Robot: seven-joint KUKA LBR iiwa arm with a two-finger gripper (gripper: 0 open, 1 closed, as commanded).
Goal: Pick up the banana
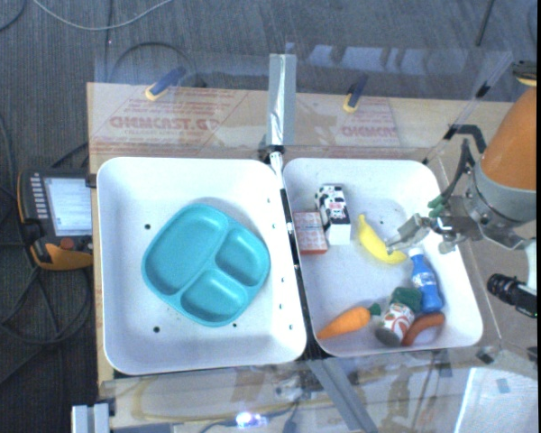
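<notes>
The yellow banana [377, 242] lies curved on the floor of the right bin [361, 171], near its middle. My gripper [426, 238] hangs just to the banana's right, above the bin's right side. It stands open. One grey finger [405, 234] reaches down-left and ends over the banana's right tip. The banana is not between the fingers.
A black-and-white carton [332, 203], a red box [310, 233] and a white block [340, 234] lie left of the banana. A blue bottle [424, 282], carrot [345, 321], can [395, 321] and red sausage [422, 328] crowd the front. The left bin [117, 242] holds a teal divided plate [207, 262].
</notes>
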